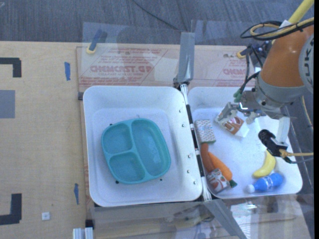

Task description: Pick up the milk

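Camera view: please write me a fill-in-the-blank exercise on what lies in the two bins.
1. The teal plate is divided into ___ compartments.
2. The banana lies beside the ___ bottle.
3. The orange vegetable between the patterned box and the small red carton is a ___.
4. The hand is over the bin on the view's ___ side.

Missing words: three; blue; carrot; right.

lab | taped plywood bench [35,133] | white bins [94,148] | loose cables [149,9]
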Robot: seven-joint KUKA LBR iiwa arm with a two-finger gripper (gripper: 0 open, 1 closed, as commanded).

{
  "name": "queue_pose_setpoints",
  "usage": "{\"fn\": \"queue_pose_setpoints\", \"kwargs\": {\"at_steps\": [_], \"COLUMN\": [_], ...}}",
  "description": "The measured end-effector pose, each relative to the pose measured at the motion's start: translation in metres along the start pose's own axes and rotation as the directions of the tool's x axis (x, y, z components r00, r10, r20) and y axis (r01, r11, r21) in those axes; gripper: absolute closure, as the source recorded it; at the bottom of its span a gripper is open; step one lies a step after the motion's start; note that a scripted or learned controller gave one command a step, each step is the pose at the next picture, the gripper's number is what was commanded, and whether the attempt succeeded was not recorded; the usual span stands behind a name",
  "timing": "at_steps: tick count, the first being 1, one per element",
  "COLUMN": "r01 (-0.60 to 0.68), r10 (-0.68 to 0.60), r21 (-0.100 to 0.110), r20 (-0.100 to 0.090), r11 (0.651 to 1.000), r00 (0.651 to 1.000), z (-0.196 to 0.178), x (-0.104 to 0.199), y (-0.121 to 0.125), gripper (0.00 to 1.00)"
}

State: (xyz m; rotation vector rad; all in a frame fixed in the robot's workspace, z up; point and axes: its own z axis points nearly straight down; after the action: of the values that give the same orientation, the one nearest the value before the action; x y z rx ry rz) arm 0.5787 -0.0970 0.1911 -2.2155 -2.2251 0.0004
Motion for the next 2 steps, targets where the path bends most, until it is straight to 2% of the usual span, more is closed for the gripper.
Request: {"fn": "queue_pose_setpoints", "kwargs": {"at_steps": [1, 2], "r01": [-0.008, -0.045], "r10": [0.008, 0.045], "r21": [-0.039, -0.008], "r20": [0.009, 0.003], "r11": [0.999, 0.999], "r00": [1.0, 0.999], "z": [0.076, 0.103], "x": [-0.028, -0.072], "y": [0.03, 0.001], "gripper": [0.0, 0.0]}}
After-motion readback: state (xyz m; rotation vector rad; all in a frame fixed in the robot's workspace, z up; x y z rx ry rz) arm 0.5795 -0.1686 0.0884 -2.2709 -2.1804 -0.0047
